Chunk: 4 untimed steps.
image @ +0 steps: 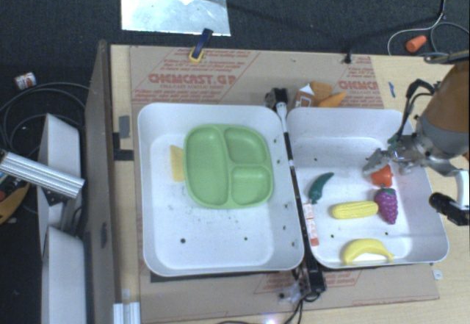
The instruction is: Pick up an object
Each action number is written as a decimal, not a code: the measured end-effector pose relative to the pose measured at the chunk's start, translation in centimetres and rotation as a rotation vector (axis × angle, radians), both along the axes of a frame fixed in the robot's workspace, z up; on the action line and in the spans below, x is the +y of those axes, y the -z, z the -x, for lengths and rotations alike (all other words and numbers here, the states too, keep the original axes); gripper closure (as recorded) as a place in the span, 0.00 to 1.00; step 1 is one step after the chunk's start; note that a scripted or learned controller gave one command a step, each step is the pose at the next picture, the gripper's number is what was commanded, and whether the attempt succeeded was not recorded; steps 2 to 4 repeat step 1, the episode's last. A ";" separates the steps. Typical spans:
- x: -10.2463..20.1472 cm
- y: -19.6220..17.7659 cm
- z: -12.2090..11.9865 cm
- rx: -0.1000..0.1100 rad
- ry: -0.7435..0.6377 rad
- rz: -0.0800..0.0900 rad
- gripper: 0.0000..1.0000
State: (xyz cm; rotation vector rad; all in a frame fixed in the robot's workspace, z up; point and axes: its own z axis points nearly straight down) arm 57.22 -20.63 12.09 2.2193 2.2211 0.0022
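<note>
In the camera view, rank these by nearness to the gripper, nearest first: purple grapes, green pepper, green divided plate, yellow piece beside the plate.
From the gripper:
1. Purple grapes, right bin, just below the gripper.
2. Green pepper, right bin, near the divider.
3. Green divided plate, middle of the left bin.
4. Yellow piece, left of the plate.

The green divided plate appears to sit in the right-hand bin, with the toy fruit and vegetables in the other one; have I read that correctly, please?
Not quite: the green divided plate sits in the left-hand bin, as the camera view shows. The toy fruit and vegetables, such as the corn cob and banana, are in the other bin, as you say.
</note>
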 end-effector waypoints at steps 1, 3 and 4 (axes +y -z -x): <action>0.0 1.8 -0.7 0.001 -0.003 0.001 0.00; 0.0 1.8 -0.7 0.001 -0.003 0.001 0.00; 0.0 1.8 -0.7 0.001 -0.003 0.001 0.00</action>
